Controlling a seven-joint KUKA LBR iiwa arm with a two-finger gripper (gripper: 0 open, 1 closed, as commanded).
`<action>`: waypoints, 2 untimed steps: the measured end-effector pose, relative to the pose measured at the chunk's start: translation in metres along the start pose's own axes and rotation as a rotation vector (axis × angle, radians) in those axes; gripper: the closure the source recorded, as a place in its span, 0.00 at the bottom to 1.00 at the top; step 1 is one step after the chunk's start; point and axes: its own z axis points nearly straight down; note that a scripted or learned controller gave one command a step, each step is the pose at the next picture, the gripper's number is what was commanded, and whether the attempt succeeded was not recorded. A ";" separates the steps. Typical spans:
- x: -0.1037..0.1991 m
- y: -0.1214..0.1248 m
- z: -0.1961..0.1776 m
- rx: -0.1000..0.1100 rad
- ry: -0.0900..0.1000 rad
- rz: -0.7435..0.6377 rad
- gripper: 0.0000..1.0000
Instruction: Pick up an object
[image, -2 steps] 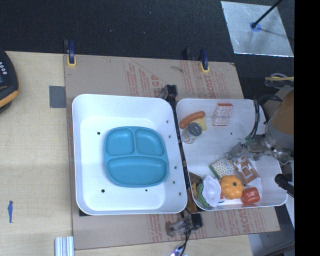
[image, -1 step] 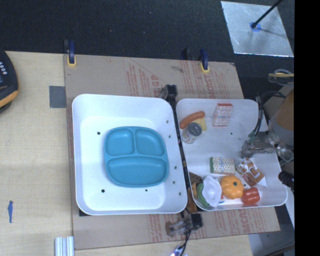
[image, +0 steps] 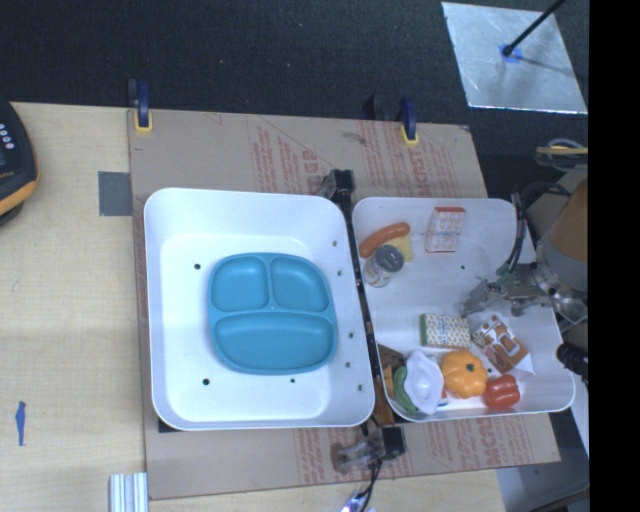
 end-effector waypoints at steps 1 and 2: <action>0.078 0.045 0.000 0.000 0.006 -0.006 0.00; 0.106 -0.028 0.012 -0.004 0.000 0.003 0.00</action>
